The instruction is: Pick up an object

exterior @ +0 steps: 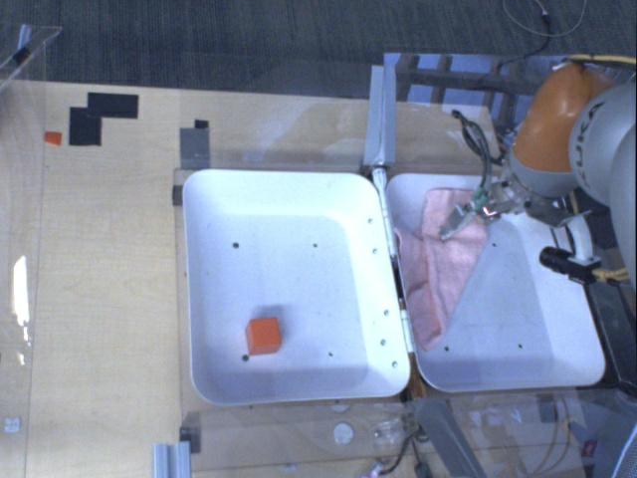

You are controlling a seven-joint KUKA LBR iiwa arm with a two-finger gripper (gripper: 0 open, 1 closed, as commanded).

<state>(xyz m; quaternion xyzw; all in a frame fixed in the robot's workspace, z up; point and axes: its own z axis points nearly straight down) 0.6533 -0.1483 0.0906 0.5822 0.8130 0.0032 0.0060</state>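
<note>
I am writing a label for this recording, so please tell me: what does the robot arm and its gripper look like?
The arm is grey and rounded, with a glossy orange band above the wrist. Thin dark cables loop beside the wrist. The gripper is small and metallic grey, ending in slim fingers, with a tiny reddish spot near its base.

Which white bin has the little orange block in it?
The left bin holds the orange block, near its front. The right bin holds a pink cloth instead, with the gripper over it.
</note>
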